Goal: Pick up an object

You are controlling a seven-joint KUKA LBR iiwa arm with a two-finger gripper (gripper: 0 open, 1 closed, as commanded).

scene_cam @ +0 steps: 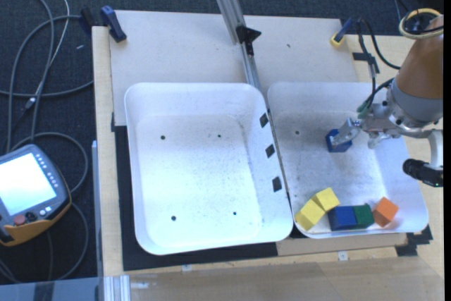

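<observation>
The pincer (344, 136) hangs over the right bin (310, 158), near its middle and toward the far side, at the end of the arm (421, 77) that comes in from the right. A small blue block (337, 142) sits right at the fingertips, and the fingers appear clenched on it, though the metal parts there are small and somewhat blurred. Whether the block is lifted or rests on the bin floor cannot be told.

Along the near edge of the same bin lies a row of loose blocks: two yellow blocks (316, 207) touching each other, then a blue one (343, 217), a green one (363, 216) and an orange one (385, 211), close together. They are well apart from the pincer.

The left bin (190, 109) stands beside the right one on the counter (176, 46). A pendant (28, 194) with a lit screen lies on the floor to the left.
</observation>
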